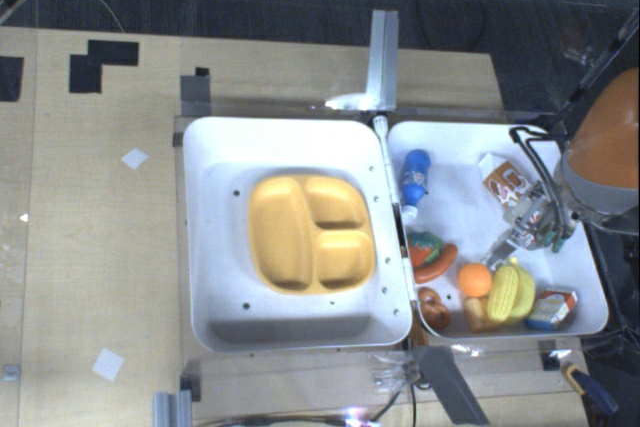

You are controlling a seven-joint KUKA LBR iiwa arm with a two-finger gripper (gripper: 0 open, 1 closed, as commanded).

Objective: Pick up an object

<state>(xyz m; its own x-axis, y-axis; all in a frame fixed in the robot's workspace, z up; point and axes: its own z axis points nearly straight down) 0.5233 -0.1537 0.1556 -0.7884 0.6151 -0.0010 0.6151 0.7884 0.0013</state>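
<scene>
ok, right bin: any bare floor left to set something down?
Yes. The right bin has bare floor along its far edge and mid-strip, between the blue bottle and the brown packet. The near half is crowded: orange, corn, red-green toy, with the tool over it.

Right-hand white bin, at the right of the frame, holds small toy foods — a blue bottle upright near its upper left, a brown packet upper centre, an orange ball beside yellow corn lower centre, a red-and-green vegetable at its left edge.
</scene>
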